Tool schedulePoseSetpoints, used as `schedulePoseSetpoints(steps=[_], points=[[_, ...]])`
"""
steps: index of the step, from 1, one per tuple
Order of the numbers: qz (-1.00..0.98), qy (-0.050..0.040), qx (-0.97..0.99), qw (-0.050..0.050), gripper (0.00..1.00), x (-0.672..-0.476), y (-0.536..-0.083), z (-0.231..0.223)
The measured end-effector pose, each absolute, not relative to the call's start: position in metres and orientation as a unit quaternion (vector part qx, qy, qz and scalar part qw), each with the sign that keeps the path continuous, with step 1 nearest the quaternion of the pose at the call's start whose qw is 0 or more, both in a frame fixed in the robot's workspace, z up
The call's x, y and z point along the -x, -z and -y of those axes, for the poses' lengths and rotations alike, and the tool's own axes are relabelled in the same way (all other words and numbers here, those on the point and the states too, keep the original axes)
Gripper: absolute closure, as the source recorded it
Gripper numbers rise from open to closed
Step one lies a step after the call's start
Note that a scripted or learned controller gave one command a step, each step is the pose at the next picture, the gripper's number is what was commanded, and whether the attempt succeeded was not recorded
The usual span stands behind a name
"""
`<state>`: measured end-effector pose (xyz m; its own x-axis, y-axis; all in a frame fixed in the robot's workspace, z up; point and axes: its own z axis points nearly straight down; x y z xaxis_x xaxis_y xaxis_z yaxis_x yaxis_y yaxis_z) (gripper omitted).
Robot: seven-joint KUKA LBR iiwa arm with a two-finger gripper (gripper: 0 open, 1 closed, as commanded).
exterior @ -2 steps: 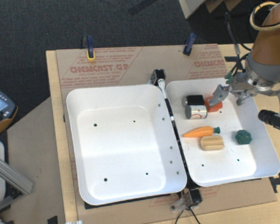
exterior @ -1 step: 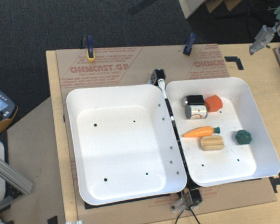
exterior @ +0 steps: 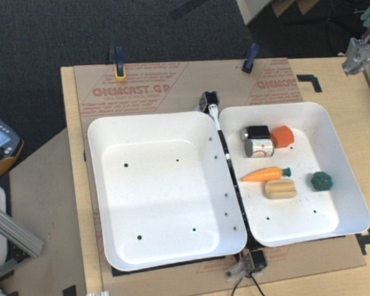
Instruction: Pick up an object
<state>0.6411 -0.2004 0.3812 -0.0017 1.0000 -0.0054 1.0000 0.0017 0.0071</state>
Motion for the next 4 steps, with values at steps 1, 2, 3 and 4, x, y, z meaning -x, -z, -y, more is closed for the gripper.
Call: schedulePoseSetpoints(steps=[1,2,3,4], points=[[-0.708,-0.0019,-0.706,0.003,1.0,-0.655,-0.43,0.141],[-0.709,-0.0026,-0.705,0.003,1.0,-0.668,-0.467,0.085],[-0.708,0.0006,-0.706,-0.001,1.0,-0.666,-0.445,0.045],[-0.708,0.0012,-0.706,-0.002,1.0,-0.644,-0.427,0.001]])
